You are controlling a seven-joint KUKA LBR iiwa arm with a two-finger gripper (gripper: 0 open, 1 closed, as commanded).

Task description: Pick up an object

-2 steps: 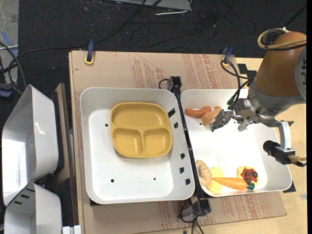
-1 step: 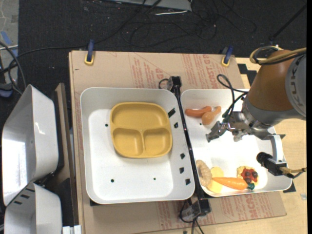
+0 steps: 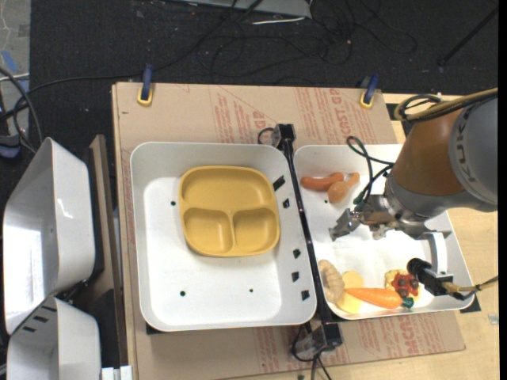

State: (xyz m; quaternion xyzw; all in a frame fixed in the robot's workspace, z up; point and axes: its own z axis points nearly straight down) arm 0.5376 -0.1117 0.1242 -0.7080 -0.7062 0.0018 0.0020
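The right bin (image 3: 379,253) holds several toy foods. A red sausage (image 3: 320,182) and a small orange ball (image 3: 339,191) lie at its far left. Along the near edge are a carrot (image 3: 374,297), a tan lumpy piece (image 3: 330,280), a pale yellow slice (image 3: 353,279) and a small red, yellow and green cluster (image 3: 401,282). My gripper (image 3: 346,224) hangs low over the bin's middle left, just near of the orange ball and apart from it. Nothing shows held in it.
The left bin (image 3: 158,291) carries a yellow divided plate (image 3: 230,210) in its far half. A black divider (image 3: 299,228) runs between the bins. The arm's bulk (image 3: 432,169) covers the right bin's far right part. Cardboard (image 3: 206,105) lies under both bins.
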